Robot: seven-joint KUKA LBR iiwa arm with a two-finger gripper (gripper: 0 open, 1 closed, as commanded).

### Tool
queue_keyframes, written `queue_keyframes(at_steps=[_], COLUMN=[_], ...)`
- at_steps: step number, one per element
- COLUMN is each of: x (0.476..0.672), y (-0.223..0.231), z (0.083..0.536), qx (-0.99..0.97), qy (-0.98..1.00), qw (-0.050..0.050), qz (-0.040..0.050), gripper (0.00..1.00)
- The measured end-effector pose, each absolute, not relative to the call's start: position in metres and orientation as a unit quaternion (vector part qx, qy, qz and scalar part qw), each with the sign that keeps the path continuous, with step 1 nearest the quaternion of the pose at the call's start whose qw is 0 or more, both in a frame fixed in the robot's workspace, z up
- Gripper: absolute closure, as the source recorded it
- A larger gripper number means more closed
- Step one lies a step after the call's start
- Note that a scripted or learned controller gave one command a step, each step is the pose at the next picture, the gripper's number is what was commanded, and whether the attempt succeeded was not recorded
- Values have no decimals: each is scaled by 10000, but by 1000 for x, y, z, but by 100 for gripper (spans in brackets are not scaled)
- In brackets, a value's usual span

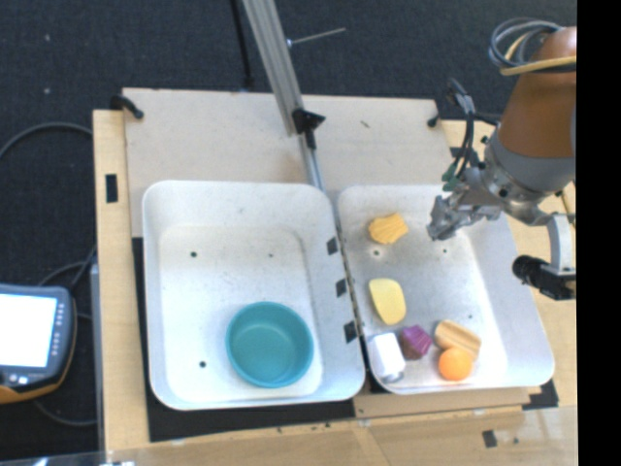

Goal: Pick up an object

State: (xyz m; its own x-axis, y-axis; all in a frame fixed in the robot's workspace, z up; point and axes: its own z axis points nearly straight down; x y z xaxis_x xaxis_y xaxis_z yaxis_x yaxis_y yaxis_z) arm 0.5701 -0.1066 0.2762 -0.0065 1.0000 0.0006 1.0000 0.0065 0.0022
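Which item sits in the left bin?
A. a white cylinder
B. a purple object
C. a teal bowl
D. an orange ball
C: the teal bowl stands alone in the left bin, toward its near right corner, while the other small items lie in the right bin.

Setting: a robotics lab, probably.
Bench: a plywood bench (223, 139) is set on dark carpet (116, 27).
Fixtures: an aluminium mast (275, 51) is mounted behind two white bins (170, 212).
Controls: a handheld pendant (29, 343) is placed alongside.
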Motion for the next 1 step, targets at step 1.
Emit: queue_keyframes(at_steps=[1], x=[560], y=[-59], z=[259], qx=[7051], qy=[7091], qw=[-1], qz=[2], gripper=[100])
